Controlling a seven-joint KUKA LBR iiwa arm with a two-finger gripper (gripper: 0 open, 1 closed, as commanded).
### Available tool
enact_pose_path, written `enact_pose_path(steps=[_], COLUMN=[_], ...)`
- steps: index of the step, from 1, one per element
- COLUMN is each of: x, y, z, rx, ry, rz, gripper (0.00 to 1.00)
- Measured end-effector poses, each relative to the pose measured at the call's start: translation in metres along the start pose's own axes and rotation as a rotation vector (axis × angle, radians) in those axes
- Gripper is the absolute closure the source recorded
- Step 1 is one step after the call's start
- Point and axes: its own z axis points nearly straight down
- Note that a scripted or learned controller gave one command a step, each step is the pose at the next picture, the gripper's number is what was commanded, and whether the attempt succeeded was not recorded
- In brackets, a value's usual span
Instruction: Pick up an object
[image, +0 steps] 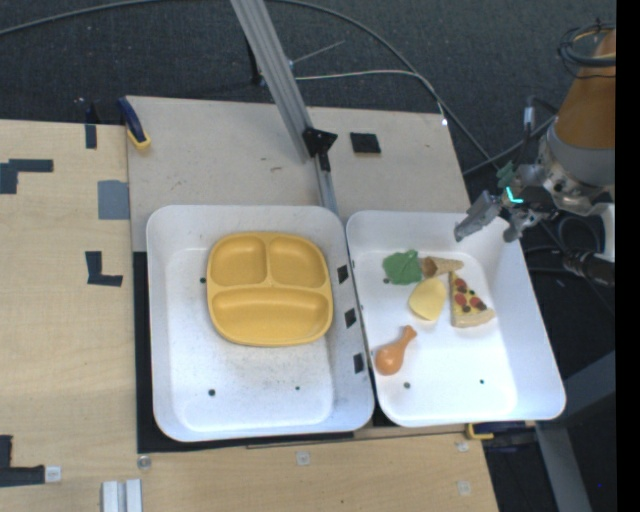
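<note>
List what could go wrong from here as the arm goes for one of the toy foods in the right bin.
1. The green leafy piece, yellow wedge and pizza slice lie bunched together, so a grasp may nudge or catch a neighbour.
2. The gripper hangs above the right bin near its far rim, so a steep descent might clip that rim.
3. The drumstick is small and rounded and may slip out.

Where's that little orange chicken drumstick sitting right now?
The drumstick lies in the right-hand bin, toward its lower left, just below the yellow wedge.
</note>
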Motion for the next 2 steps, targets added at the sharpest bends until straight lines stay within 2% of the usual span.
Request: enact_pose_path(steps=[1, 2], x=[0.0, -0.009], y=[0.0, 0.002], z=[-0.001, 0.058], rx=[-0.002, 0.003], ry=[0.0, -0.001], rz=[0.0, 0.001], gripper=[0.0, 0.0])
